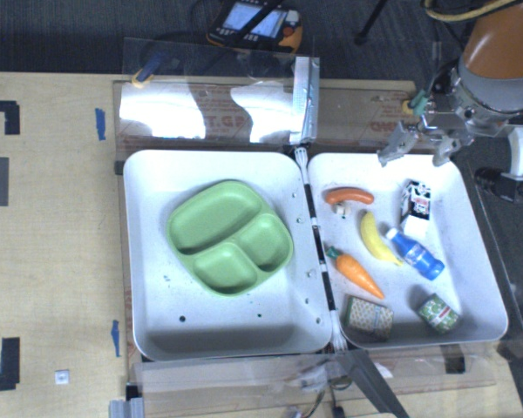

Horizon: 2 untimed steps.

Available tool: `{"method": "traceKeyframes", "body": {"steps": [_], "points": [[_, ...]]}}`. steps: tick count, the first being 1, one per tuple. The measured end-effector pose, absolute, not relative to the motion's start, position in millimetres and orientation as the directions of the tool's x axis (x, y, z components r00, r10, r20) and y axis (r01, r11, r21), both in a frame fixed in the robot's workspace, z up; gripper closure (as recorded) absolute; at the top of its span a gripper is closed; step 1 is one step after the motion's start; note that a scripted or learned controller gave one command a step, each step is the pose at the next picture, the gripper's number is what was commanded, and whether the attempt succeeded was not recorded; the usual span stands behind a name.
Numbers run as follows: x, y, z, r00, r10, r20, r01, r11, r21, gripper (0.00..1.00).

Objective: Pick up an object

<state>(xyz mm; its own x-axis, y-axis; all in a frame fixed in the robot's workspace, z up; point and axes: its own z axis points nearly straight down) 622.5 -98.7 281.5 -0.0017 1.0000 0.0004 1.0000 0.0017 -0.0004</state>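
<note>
Where the grey arm with its orange band entered at the upper right, most of it was cut off by the edge. Its two-finger gripper (418,146) hung above the far rim of the right white bin (484,259), fingers spread apart with nothing between them. Below lay a yellow banana (376,238), an orange carrot (359,273) and a small blue bottle (416,255); the print on a black-and-white carton (416,201) was unreadable.

The arm (497,37) is running off the frame's top-right corner; the small carton's (416,201) label is blurring beyond reading.
</note>
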Motion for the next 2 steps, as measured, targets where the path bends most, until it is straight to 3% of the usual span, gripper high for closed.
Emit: {"method": "traceKeyframes", "body": {"steps": [1,2], "points": [[664.9,-140.6,295.6,0.233,0.973,-0.001,0.973,-0.233,0.002,0.0],[664.9,-140.4,295.6,0.232,0.973,-0.001,0.973,-0.232,0.002,0.0]]}}
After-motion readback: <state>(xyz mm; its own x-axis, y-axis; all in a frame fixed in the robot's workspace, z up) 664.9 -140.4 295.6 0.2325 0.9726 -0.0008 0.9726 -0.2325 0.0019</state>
